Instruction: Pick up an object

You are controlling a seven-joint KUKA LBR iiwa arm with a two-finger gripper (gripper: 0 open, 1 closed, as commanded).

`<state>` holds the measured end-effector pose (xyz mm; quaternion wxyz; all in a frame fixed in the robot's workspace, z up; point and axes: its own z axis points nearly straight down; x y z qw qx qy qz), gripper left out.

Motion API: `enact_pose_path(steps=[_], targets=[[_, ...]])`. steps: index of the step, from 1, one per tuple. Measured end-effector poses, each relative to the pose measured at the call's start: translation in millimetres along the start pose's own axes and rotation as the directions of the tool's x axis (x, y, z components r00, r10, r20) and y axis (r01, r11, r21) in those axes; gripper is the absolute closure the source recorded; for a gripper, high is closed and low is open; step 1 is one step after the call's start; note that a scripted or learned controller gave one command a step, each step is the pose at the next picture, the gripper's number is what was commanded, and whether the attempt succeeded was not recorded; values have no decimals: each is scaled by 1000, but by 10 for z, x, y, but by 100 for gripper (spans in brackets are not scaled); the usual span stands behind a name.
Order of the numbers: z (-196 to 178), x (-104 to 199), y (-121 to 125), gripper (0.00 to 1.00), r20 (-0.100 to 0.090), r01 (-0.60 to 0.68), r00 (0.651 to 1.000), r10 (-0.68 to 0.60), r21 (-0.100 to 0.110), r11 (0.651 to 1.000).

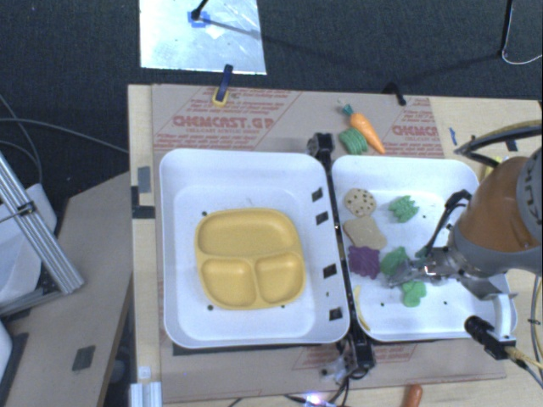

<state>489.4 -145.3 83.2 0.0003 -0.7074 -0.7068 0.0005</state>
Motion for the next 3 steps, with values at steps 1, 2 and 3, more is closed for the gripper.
enact_pose_path(steps=[1, 2, 3], targets=[[-306, -453, -28, 0, 3, -2, 1000, 2, -5, 1000], [-1102, 96, -6, 0, 0, 10, 1000, -10, -10, 1000], [-240, 540, -40, 0, -4, 8, 1000, -8, 4, 1000]])
